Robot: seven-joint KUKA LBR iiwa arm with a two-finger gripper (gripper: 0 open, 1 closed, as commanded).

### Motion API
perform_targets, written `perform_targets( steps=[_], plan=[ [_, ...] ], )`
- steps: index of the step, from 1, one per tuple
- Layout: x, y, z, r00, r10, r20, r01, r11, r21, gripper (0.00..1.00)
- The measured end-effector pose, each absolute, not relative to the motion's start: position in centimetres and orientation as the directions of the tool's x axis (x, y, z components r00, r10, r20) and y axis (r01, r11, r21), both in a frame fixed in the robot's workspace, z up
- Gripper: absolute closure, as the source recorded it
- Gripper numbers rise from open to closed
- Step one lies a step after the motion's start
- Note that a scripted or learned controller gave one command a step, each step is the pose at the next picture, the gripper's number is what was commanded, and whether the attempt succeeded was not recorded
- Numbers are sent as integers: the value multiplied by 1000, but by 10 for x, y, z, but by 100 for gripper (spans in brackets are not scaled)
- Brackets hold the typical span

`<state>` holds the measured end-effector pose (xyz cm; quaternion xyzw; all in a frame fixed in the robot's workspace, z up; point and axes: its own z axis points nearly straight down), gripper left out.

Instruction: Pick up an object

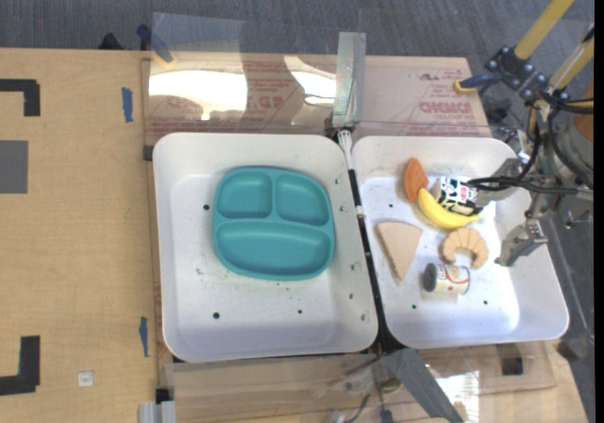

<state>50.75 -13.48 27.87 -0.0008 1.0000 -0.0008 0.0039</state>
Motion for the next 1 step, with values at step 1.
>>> perform_targets(
  steps=[1],
  plan=[
    [542, -106, 147, -979, 203, 6, 203, 979, 2, 0]
  ],
)
